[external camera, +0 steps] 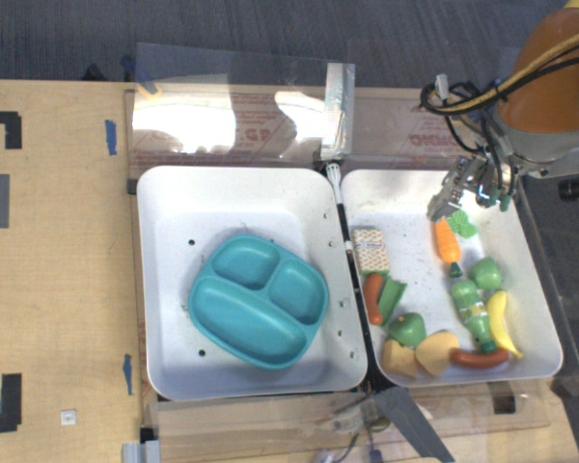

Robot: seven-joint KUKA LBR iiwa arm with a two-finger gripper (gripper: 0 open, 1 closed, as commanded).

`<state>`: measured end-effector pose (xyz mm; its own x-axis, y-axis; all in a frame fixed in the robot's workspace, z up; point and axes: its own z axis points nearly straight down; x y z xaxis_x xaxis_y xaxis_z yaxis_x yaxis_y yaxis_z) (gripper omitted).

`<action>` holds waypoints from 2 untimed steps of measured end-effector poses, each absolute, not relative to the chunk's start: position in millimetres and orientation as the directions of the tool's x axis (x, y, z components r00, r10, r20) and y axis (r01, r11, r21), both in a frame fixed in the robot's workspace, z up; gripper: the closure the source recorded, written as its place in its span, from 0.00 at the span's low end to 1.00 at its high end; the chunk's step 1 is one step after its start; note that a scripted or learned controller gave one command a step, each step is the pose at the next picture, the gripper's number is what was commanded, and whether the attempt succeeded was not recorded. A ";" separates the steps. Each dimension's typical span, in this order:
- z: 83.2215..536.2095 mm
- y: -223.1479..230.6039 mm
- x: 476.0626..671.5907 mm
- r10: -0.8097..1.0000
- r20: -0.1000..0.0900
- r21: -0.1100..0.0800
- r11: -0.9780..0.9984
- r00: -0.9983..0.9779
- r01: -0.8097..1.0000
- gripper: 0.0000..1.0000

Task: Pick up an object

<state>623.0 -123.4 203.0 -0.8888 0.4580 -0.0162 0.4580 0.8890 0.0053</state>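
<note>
Two shallow white bins sit side by side on a table. The left bin [164, 201] holds a teal divided plate [259, 300] near its centre, with bare floor all around it. The right bin [405, 196] is bare in its upper left part; toys crowd its lower half. The claw [455, 199] hangs over the upper right part, just above a toy carrot [448, 240]. Whether the claw is apart or together cannot be told.
</note>
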 end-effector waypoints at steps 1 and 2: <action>222.8 -54.6 559.2 0.466 -0.006 0.005 0.885 -0.885 0.466 1.00; 251.2 -18.8 613.9 0.414 -0.007 0.004 0.910 -0.910 0.414 1.00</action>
<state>613.9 -18.8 251.2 -0.9100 0.4145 -0.0075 0.4145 0.9101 0.0044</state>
